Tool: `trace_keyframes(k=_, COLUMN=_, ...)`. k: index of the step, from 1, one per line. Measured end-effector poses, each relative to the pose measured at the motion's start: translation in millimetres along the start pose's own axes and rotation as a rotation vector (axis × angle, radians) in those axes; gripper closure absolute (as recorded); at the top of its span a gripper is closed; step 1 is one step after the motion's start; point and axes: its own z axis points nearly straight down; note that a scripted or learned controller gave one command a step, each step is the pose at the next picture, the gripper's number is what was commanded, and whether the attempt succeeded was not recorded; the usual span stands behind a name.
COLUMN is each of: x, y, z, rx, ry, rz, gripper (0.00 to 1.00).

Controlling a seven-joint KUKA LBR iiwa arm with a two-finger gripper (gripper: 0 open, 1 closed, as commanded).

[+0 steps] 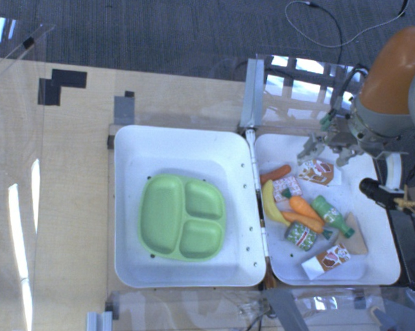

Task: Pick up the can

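Note:
The can (300, 235), small and green with a red and white label, lies on its side in the front middle of the right bin (381, 272). It rests just below a carrot (305, 209) and left of a green bottle (333, 216). My gripper (326, 155) hangs over the back of that bin with its fingers spread open and nothing between them. It is well behind the can, directly above a small red and white packet (316, 172).
Around the can lie a banana (269, 202), a sausage (276, 173), a small pink-labelled pack (286, 191) and a carton (328, 260) at the front. The left bin (128, 261) holds a green divided plate (182, 217). A metal frame (252, 95) stands behind the bins.

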Motion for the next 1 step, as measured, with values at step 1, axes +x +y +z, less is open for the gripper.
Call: trace_keyframes(k=1, x=-19.3, y=-59.1, z=91.8, rx=0.002, ry=0.0, rz=0.234, gripper=0.0)
